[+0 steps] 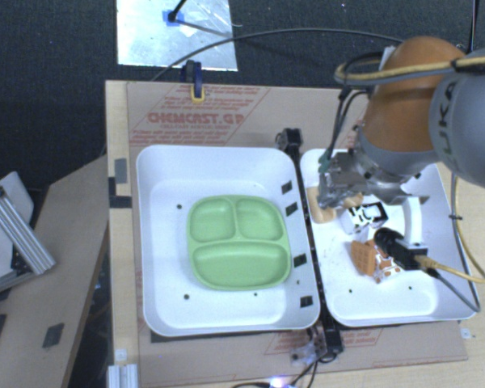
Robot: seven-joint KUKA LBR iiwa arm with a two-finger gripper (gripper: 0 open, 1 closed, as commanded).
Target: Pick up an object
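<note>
My gripper [334,191] hangs low over the near-left part of the right bin [420,301], close to the wall between the two bins. A tan, flat thing [319,206] lies right under and beside it, partly hidden by it. To its right sits a white item with black markings [365,214]. An orange-brown waffle-like piece [362,256] lies further toward the bin's front. Whether anything is held cannot be seen.
The left bin [166,217] holds a green divided plate [238,242] in its middle. The grey arm with its orange band [412,95] covers the far part of the right bin. A brown board with red lettering [198,115] lies under both bins.
</note>
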